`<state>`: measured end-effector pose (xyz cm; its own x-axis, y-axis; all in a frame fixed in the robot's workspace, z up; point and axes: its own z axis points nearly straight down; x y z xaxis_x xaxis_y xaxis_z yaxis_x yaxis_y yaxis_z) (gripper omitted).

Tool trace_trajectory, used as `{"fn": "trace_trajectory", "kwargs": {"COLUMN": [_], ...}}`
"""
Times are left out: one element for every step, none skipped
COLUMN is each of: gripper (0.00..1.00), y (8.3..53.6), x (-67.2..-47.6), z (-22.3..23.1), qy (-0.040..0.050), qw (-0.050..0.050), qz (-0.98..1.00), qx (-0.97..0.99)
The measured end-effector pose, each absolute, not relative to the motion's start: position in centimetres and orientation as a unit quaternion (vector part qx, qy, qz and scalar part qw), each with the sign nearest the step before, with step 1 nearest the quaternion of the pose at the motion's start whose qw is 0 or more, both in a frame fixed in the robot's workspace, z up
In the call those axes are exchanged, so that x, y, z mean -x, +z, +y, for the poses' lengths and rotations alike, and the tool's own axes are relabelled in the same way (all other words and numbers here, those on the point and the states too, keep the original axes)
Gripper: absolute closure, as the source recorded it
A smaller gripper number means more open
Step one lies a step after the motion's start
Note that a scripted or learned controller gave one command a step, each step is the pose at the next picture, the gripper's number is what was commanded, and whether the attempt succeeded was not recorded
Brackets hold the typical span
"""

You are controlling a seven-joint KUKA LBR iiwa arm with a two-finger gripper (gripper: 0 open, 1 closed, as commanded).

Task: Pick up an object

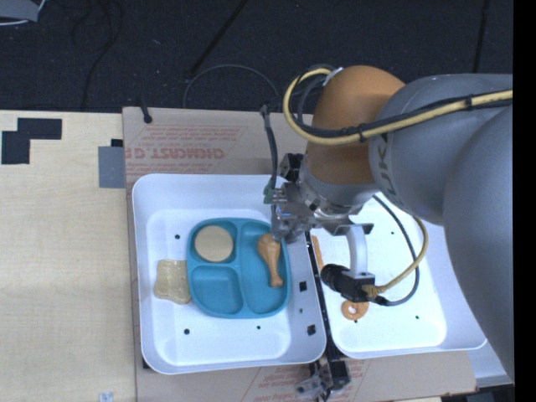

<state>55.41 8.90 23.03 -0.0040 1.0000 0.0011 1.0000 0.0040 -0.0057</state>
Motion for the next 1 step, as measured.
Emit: {"fn": "trace_trajectory", "kwargs": {"gripper": [0.00], "y": [23.10], "x": [-55.41], "z": [8.72], "qy": [0.0020], "qw": [0.002], "qz": [-0.708], "qx": [0.706]}}
